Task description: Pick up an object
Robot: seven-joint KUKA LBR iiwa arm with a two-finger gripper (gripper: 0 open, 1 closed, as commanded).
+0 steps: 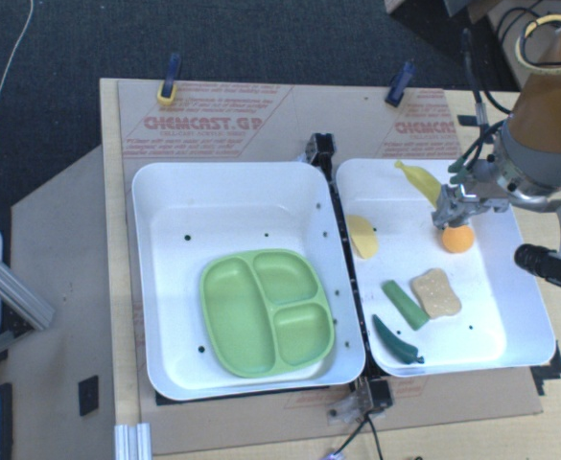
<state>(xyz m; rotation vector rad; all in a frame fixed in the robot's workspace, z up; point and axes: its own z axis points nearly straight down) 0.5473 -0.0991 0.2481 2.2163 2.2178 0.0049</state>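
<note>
Orange ball (458,240) is lying in the right bin (510,348), unlifted; end effector (448,215) is hovering just above, grip state unreadable.

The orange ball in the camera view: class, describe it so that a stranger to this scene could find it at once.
Start at the right-hand white bin, the one that the grey arm reaches into. Near its far end, just below the gripper, lies the orange ball. It is the bin's only round, bright orange thing; the banana is long and yellow, the bread slice flat and tan.
</note>
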